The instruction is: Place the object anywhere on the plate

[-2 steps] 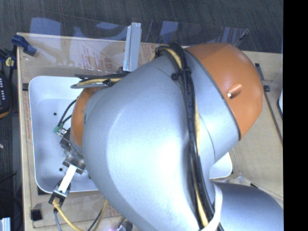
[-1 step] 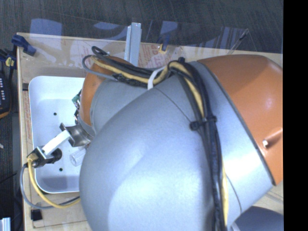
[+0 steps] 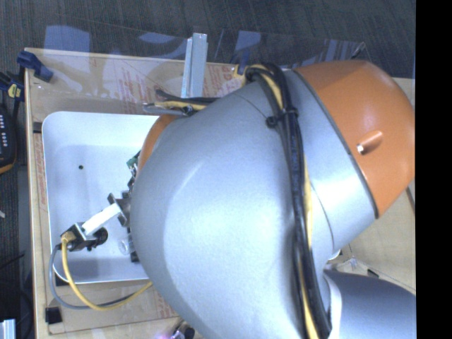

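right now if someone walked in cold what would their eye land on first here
The big grey arm with its orange band fills the middle and right of the camera view, close under the camera, with black and yellow cables running down its casing. To its left lies a white bin, partly covered by the arm. A yellow cable loops over the bin's near left corner.

Arm [image 3: 254,210] over desk [image 3: 99,90], covering right part of left bin [image 3: 63,154]; cable [image 3: 78,288] loops over bin's near rim.
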`<action>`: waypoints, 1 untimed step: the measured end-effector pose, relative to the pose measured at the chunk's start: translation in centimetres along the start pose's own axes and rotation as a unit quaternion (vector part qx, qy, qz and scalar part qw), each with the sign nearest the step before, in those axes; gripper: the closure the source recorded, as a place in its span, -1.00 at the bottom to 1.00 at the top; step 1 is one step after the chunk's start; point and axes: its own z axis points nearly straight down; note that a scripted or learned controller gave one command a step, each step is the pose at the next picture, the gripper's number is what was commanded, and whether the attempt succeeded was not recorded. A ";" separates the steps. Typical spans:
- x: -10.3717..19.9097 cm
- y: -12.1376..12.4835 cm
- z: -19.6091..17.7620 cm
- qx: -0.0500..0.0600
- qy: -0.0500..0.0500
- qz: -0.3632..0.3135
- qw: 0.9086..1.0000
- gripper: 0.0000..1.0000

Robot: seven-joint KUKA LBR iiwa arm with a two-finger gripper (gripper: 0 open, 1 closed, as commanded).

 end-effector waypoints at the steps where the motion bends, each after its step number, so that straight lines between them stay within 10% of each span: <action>1: 1.5 6.5 -6.0 -0.001 0.003 0.053 0.999 1.00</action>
